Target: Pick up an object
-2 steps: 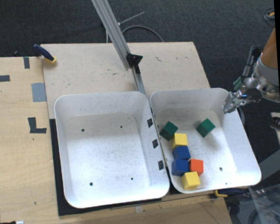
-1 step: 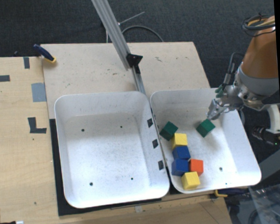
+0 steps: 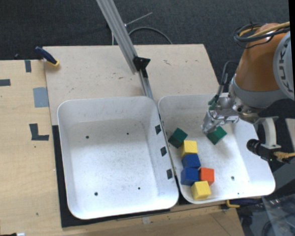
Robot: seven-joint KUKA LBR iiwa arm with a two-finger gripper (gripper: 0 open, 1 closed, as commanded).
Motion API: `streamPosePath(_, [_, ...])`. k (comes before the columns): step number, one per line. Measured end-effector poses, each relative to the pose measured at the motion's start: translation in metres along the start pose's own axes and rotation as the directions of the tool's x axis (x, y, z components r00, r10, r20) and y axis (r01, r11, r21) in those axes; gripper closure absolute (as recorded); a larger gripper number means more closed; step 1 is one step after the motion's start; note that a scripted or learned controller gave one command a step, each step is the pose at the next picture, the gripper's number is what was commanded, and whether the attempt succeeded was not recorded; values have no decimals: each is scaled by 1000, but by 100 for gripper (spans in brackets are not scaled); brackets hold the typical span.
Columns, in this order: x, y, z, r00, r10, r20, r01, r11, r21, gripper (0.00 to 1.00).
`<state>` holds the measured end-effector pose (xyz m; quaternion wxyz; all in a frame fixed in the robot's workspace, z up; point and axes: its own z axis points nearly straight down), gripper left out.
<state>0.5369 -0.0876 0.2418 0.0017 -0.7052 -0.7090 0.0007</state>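
Arm point(image 3: 264, 61) comes in from the right, orange band up top, grey wrist angled down into the right bin point(image 3: 252, 178). Gripper point(image 3: 213, 128) sits low over the upper middle of that bin. A green block point(image 3: 218, 134) is right at the fingertips, tilted, seemingly lifted a bit off the bin floor. It looks pinched between the fingers, jaws narrow around it, though the fingers are small and blurry here so the contact is probably a grip rather than certain.

Other blocks in the right bin, left of the gripper: a second green block point(image 3: 177, 137) near the divider, rotated diamond-wise. Just below it a yellow block point(image 3: 189, 147), touching a blue block point(image 3: 191, 160) under it. Another blue block point(image 3: 189, 175) below that, with an orange block point(image 3: 207, 174) just beside it on the right. A second yellow block point(image 3: 201, 189) lowest in the cluster, near the front wall.

Left bin point(image 3: 69, 145) white, speckled floor. Both bins side by side on a plywood bench point(image 3: 88, 68). A metal rail point(image 3: 118, 28) runs diagonally from the top edge down to the gap between the bins. A small blue-and-yellow item point(image 3: 47, 56) lies at the bench's far left corner.
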Motion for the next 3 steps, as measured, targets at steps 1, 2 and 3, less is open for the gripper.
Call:
streamPosePath(1, [55,0,-7,1000,-2,0,2,1000,-3,100])
streamPosePath(2, [99,1,-4,1000,-1,0,1,1000,-1,100])
streamPosePath(3, [152,-12,8,1000,-1,0,1,1000,0,100])
